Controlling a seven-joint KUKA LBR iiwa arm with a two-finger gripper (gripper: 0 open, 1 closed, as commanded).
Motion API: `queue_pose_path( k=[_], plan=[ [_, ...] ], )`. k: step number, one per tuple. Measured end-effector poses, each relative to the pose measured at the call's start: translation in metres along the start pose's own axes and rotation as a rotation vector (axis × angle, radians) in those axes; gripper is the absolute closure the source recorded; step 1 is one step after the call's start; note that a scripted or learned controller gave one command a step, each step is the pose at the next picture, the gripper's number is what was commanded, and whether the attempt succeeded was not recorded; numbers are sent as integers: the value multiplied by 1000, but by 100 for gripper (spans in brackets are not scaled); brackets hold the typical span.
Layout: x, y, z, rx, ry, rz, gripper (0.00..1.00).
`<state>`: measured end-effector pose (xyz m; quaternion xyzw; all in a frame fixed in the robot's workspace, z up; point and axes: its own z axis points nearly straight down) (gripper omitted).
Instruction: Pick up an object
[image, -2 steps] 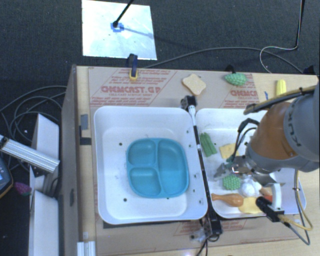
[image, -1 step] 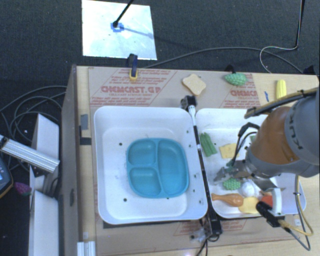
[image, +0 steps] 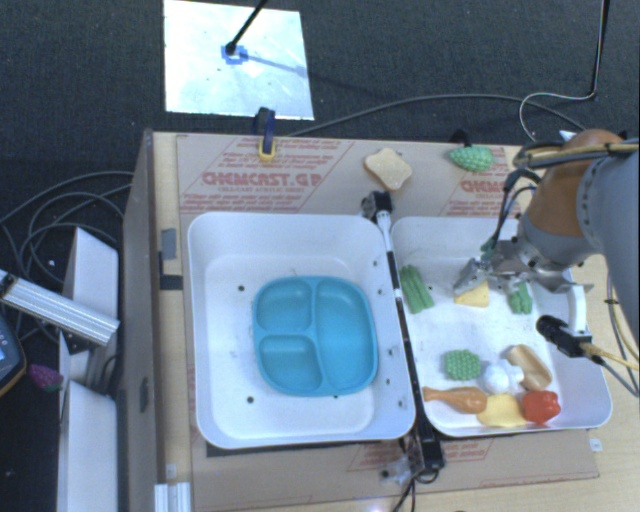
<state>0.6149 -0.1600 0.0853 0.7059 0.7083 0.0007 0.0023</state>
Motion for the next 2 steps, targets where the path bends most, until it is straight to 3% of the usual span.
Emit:
queue_pose_path(
  k=[1,2],
  plan=[
    [-29,55,-32,-2,0,-1,0],
    [-47,26,-34,2,1,1,0]
  ],
)
